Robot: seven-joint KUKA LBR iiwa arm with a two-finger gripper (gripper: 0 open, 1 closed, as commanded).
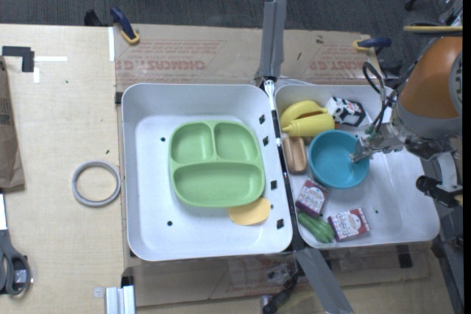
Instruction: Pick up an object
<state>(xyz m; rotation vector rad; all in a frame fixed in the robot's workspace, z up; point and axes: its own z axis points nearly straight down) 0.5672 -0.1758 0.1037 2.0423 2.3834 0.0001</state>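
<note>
The right bin (397,213) holds a blue bowl (335,162), a yellow banana (303,112), a yellow bottle (309,125), a black-and-white toy (344,112), a tan oblong piece (296,154), two small red-and-white packets (311,198) (349,224) and a green vegetable (316,229). My gripper (361,153) hangs at the blue bowl's right rim, its tip just over the bowl's edge. The arm's orange band (434,81) rises above it on the right.
The left bin (140,180) holds a green divided plate (217,164) with a yellow disc (250,213) at its lower edge. A grey ring (96,183) lies on the bench to the left. A grey divider bar (272,40) stands between the bins.
</note>
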